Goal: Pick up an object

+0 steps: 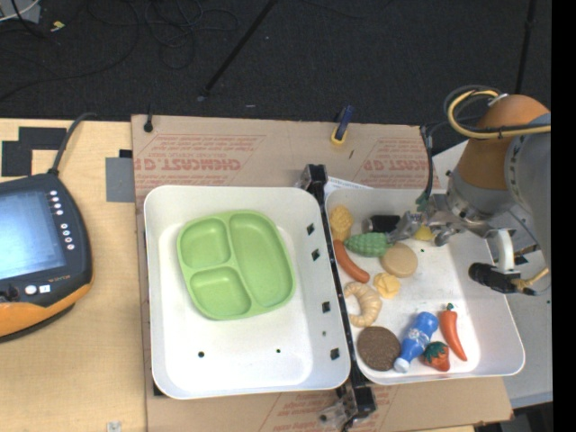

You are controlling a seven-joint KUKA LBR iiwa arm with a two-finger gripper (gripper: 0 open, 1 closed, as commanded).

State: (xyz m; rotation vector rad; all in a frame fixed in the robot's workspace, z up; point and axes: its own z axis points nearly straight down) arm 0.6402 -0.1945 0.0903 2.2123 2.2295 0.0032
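Over the right bin [504,336] we saw the claw [421,226], beside a green toy [367,244], its state we could not tell, green tray [236,265] in left bin [171,349].

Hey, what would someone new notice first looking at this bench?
Probably the bright green divided plate lying in the left bin. Next, the jumble of toy food in the right bin, with the claw low over its far side near the green corn-like piece.

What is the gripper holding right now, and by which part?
It cannot be told. The gripper is low in the right bin, beside the green toy and tan round piece.
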